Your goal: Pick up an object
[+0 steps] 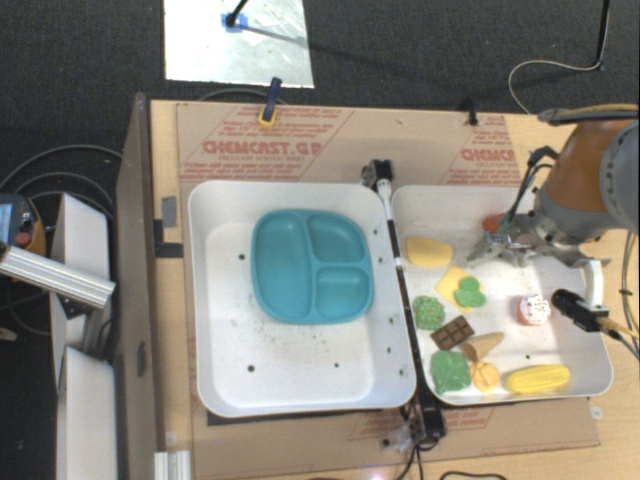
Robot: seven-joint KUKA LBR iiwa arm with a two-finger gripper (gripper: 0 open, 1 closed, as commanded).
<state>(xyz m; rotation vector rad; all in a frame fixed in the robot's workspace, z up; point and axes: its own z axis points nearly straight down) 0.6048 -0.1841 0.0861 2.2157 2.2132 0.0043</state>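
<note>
Two shallow white plastic bins sit side by side on the bench, and the right-hand bin holds all the toy food. The piece nearest the pincer is a pale yellow, rounded wedge like a slice of cheese or bread, lying just to the pincer's left on the bin floor. Below the pincer lie a flat yellow square with a small green floret on it, a second green floret, a brown chocolate-bar piece, a tan cone, a larger green leafy lump, a small orange segment piece and a yellow corn cob. To the lower right of the pincer sits a small white-and-pink cupcake-like piece. The grey arm with its orange band leans in from the right, its wrist tipped down and leftward over the upper part of that bin; something small and reddish shows at the tip, but whether the pincer is wide or closed on it I cannot tell. Far to the pincer's left, the other bin carries one teal plastic divided plate with three compartments.
</note>
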